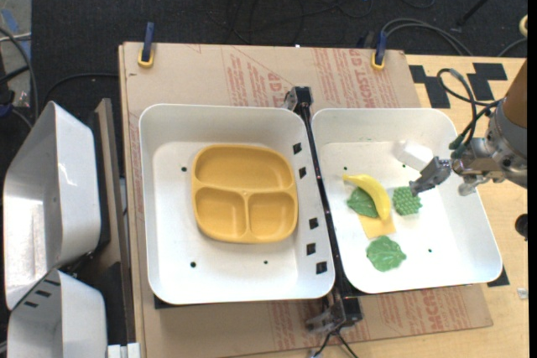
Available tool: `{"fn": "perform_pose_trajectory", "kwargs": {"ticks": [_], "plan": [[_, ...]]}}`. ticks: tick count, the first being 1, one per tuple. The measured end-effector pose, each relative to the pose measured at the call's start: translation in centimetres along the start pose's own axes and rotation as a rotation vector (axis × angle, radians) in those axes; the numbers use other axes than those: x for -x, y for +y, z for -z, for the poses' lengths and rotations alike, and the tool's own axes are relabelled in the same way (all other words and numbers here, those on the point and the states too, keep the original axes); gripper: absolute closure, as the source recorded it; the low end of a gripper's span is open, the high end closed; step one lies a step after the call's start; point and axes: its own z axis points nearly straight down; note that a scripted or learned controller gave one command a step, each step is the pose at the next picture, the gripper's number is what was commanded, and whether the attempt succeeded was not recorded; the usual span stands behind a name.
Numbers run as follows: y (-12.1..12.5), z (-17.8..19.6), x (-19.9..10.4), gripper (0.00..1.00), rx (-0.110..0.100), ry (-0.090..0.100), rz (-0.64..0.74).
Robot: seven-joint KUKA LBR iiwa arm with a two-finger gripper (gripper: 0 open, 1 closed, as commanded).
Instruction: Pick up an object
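Note:
In the right bin (470, 264) lie a yellow banana (372, 191), a flat yellow slab (377, 222) partly under it, a green leaf piece (362, 202) beside the banana, a second green leafy piece (385, 253) nearer the front, a small bumpy green piece (407, 201) and a white block (414, 153) at the back. My gripper (426, 178) reaches in from the right, low over the bin. Its tip is just above and to the right of the bumpy green piece, touching or nearly touching it. Nothing hangs from it.
The left bin (159, 264) holds a yellow compartment plate (244, 191). A black divider (315, 180) runs between the two bins. Cables loop beside the arm at the right. White containers (42, 205) stand off the bench at the left.

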Motion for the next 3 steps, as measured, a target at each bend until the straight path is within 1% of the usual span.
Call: {"fn": "perform_pose_trajectory", "kwargs": {"ticks": [1,2,3], "plan": [[0.2,0.5,0.0,0.00,0.011,-0.002,0.003],[-0.1,-5.7,0.0,0.00,0.007,-0.001,0.000],[0.6,-10.5,-0.7,0.00,0.008,-0.001,0.001]]}}
